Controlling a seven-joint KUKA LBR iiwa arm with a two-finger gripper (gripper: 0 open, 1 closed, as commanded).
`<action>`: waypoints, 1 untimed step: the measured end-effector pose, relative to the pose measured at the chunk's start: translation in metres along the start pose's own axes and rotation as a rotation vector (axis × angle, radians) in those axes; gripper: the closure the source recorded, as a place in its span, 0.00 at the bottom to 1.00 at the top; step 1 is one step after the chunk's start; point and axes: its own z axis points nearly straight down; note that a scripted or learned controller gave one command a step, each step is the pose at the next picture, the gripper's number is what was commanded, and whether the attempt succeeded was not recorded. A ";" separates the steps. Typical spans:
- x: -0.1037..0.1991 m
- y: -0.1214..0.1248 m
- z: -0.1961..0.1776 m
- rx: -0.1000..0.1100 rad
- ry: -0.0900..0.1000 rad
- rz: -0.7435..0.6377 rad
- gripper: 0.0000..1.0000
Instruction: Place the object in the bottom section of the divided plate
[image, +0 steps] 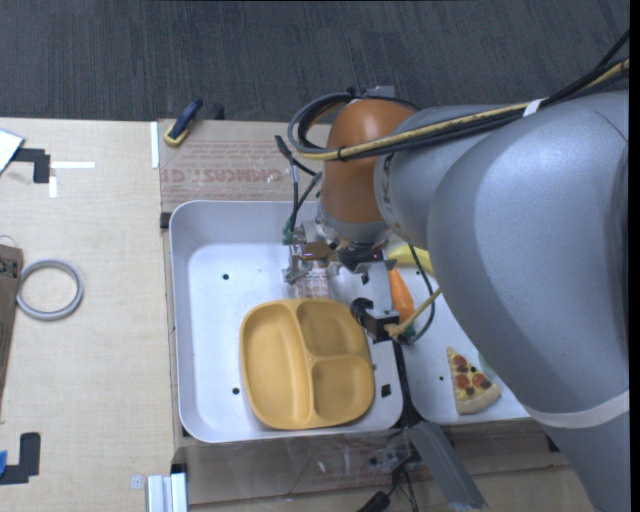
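We see the divided plate (307, 364), yellow with three sections, lying flat on the floor of the left white bin (200, 330), just below the gripper (310, 268) in the picture and slightly to its left. Its long section runs down the plate's left side, and two smaller sections sit one above the other on the right. All three sections look bare. The gripper hangs over the bin floor close to the plate's upper edge, and we cannot tell how it stands, because the wrist and cables crowd over it. Just to the gripper's right, an orange carrot-like piece (401, 292) lies in the right bin (440, 390), with a bit of yellow object (415, 258) showing above it under the arm. Further down and to the right of the gripper, a toy pizza slice (468, 381) rests on that bin's floor. The grey arm (520, 220) with its orange band (358, 170) reaches in from the right above both bins. Well to the gripper's left, on the bench (90, 330), lies a roll of tape (47, 289).
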 end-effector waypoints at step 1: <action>-0.004 -0.016 -0.027 -0.006 0.001 0.173 1.00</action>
